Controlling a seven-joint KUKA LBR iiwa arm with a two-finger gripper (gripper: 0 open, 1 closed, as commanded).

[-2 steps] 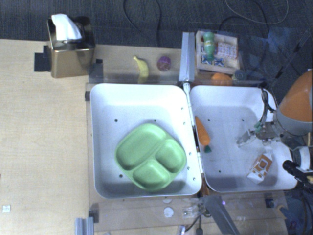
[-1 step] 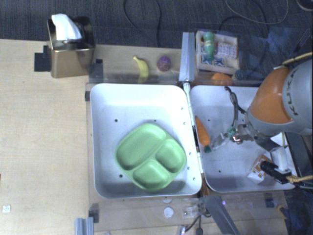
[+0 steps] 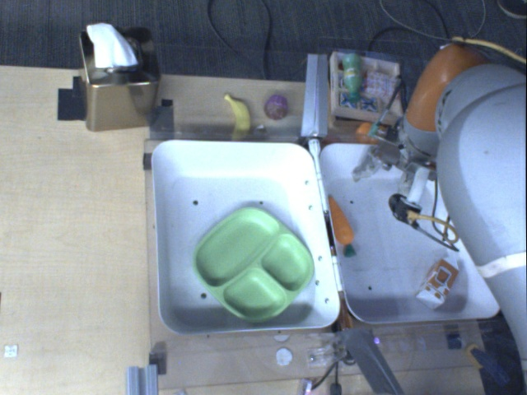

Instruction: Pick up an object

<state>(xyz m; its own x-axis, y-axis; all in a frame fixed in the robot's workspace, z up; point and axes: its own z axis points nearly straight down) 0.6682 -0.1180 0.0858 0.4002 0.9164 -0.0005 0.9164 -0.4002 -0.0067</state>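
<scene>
In the left bin (image 3: 165, 220) lies a green tray (image 3: 254, 262); the right bin (image 3: 387, 303) holds a carrot (image 3: 341, 225) and a small box (image 3: 438, 281).

Bench (image 3: 74, 220): pale wood top. Bearing two shallow white bins, left bin (image 3: 173, 220) and right bin (image 3: 379, 253), side by side; also banana (image 3: 239, 113), purple ball (image 3: 276, 106), tissue box (image 3: 115, 81).

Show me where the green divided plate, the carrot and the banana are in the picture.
green divided plate (image 3: 254, 262), camera view, on the ridge between its compartments.
carrot (image 3: 341, 224), camera view, middle of its orange body.
banana (image 3: 240, 115), camera view, middle of its curve.
</scene>
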